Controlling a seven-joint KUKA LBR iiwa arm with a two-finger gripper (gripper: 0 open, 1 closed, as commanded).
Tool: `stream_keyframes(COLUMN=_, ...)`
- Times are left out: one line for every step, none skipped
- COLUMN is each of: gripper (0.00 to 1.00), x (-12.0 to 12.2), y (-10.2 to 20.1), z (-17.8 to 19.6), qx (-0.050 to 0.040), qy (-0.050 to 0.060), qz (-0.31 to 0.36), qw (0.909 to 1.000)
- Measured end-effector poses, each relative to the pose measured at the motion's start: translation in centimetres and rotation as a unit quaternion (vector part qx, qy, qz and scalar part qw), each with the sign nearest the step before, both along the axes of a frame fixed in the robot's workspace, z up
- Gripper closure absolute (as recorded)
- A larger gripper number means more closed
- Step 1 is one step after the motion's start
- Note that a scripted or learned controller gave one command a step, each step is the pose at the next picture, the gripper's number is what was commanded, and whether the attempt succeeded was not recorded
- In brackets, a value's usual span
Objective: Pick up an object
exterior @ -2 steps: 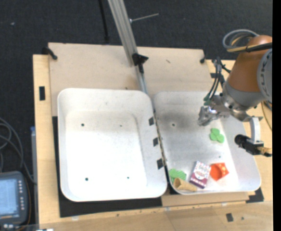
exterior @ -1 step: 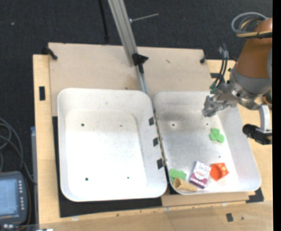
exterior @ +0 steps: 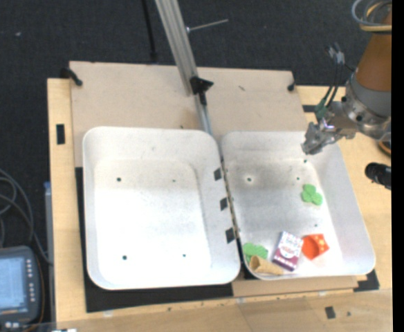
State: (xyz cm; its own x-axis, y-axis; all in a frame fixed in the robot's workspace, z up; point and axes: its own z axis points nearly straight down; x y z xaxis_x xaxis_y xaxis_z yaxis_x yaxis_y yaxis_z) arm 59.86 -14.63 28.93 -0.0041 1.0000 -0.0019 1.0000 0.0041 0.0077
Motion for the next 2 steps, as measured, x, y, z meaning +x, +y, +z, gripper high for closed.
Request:
stream_keyframes(gripper=1.0, x=-1.4, y=4.9, z=0.4, qx=0.0012, qy=0.003, qz=0.001, qw=1.0)
stream_keyframes(gripper=1.0, x=-2.6, y=9.2, z=-1.4, qx=0.0009, qy=0.004, qz=0.0, qw=1.0)
